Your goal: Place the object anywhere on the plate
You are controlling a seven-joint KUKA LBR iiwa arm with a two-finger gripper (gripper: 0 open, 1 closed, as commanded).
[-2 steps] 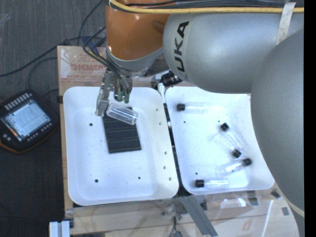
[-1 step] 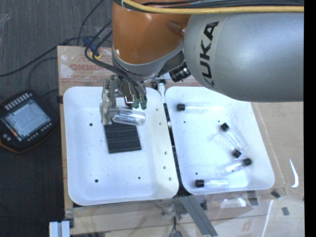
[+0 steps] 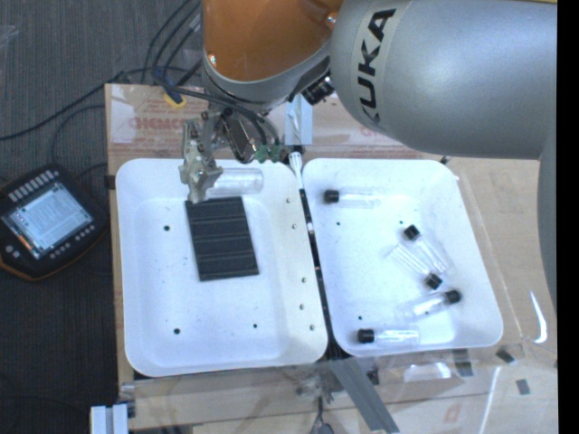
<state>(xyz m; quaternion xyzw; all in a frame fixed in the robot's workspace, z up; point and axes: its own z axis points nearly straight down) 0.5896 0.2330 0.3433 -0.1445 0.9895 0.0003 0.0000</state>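
A black ridged plate [image 3: 223,238] lies flat in the left white bin [image 3: 154,315], toward its far side. A clear plastic tube [image 3: 241,182] lies crosswise just beyond the plate's far edge, near the bin's back wall. My gripper [image 3: 201,177] hangs over the plate's far left corner, right at the tube's left end. The arm's orange band and grey body hide the gripper's upper part. I cannot make out whether the tube's end sits inside the gripper or merely beside it.
The right bin [image 3: 470,242] holds several clear tubes with black caps, among them one at the back [image 3: 349,198] and one at the front [image 3: 389,336]. A teach pendant [image 3: 45,220] lies on the floor to the left.
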